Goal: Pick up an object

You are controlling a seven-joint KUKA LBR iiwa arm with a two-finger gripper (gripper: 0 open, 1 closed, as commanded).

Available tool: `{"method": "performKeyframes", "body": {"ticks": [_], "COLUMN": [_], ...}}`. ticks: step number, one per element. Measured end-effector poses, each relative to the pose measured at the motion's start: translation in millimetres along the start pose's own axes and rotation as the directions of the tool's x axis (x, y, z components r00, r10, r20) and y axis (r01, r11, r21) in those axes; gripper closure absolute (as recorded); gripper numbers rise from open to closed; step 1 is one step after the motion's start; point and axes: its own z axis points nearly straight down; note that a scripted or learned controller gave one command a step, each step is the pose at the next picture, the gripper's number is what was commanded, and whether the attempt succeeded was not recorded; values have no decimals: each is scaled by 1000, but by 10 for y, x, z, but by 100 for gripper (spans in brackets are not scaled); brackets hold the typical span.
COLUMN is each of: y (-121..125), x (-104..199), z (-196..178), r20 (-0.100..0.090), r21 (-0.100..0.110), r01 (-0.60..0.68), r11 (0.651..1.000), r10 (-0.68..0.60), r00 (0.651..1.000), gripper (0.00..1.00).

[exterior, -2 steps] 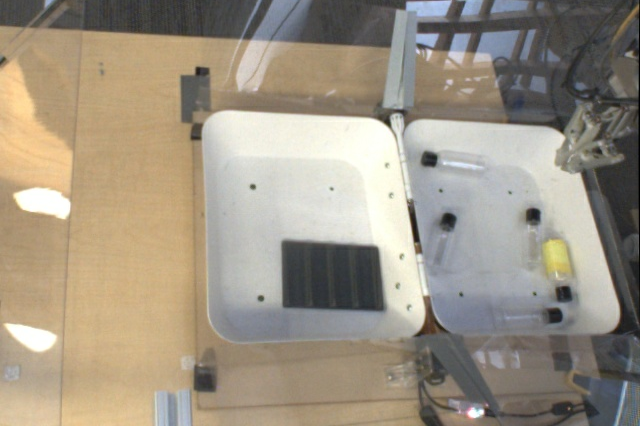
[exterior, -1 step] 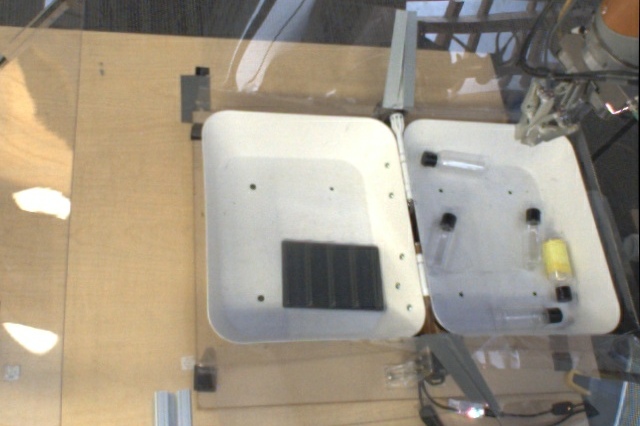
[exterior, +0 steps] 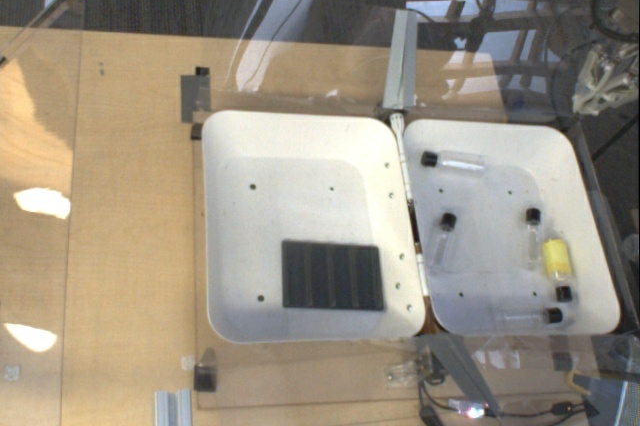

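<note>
A flat black ribbed block (exterior: 332, 275) lies in the left bin (exterior: 230, 214), near its front edge. In the right bin (exterior: 500, 139) lie several clear vials with black caps. One vial (exterior: 452, 160) is at the back left, another (exterior: 443, 234) sits left of centre, and a third (exterior: 532, 232) is toward the right. A small yellow piece (exterior: 556, 257) rests beside that third vial. Another capped vial (exterior: 528, 316) lies along the front right edge, with a black cap (exterior: 563, 293) just above it.
The bins sit side by side on a wooden bench (exterior: 100, 214), split by a raised rim (exterior: 408, 214). A metal post (exterior: 401, 64) stands behind the rim. Cables and a whitish fixture (exterior: 603, 79) are at the far right. Clamps and wires (exterior: 460, 394) line the front edge.
</note>
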Motion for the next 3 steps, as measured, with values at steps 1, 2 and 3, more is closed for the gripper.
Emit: {"method": "performKeyframes", "body": {"ticks": [1, 2, 3], "y": [-128, -130, 179], "x": [-132, -134, -446], "z": [898, 878, 1100], "r20": [-2, 1, 1], "r21": [-6, -3, -6], "r01": [40, 387, 446], "r11": [999, 922, 895], "r10": [-40, -387, -446], "r00": [999, 922, 895], "gripper": [100, 100, 100]}}
